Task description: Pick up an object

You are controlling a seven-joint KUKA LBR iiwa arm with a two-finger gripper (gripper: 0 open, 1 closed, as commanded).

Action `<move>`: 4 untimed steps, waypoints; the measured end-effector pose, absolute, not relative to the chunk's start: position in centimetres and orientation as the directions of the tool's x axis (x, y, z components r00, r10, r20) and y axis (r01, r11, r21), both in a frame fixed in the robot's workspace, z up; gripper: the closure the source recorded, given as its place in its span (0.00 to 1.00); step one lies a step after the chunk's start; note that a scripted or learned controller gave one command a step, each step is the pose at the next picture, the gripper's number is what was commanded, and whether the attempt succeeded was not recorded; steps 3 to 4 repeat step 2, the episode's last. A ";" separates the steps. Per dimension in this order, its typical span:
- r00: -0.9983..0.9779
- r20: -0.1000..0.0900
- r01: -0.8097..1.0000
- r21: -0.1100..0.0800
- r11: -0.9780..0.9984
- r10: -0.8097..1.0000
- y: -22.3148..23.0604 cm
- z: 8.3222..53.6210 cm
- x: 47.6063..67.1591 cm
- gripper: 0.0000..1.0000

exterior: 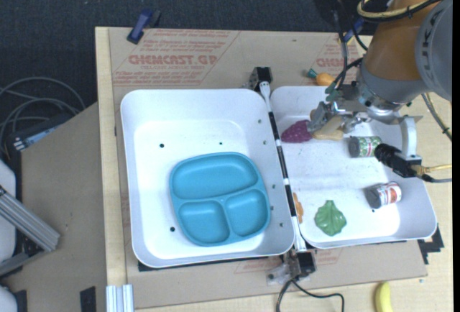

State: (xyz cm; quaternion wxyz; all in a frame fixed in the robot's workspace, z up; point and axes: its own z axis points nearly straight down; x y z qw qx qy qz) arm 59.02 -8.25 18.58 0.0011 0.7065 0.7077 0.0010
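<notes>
The right bin (413,228) holds a purple lump (295,133) at its far left and a tan piece (329,134) just right of it. A small can with a green label (365,146) lies beyond those, a can with a red label (383,195) sits lower right, and a green leafy toy (330,218) rests near the front. My gripper (325,115) hangs low over the bin's far end, right above the tan piece and beside the purple lump. Nothing can be seen held in it.
The left bin (144,159) carries a blue divided plate (218,197). The arm's grey and orange body (402,37) looms over the right bin's far right corner. A black clip (261,78) sits where the bins meet at the back. Cables lie on the floor at left.
</notes>
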 end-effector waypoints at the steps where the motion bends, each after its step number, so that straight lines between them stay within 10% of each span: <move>1: -0.002 0.002 1.000 -0.002 0.002 1.000 -2.2 22.7 54.6 1.00; 4: -0.001 0.002 1.000 -0.003 0.001 1.000 2.2 24.3 52.7 1.00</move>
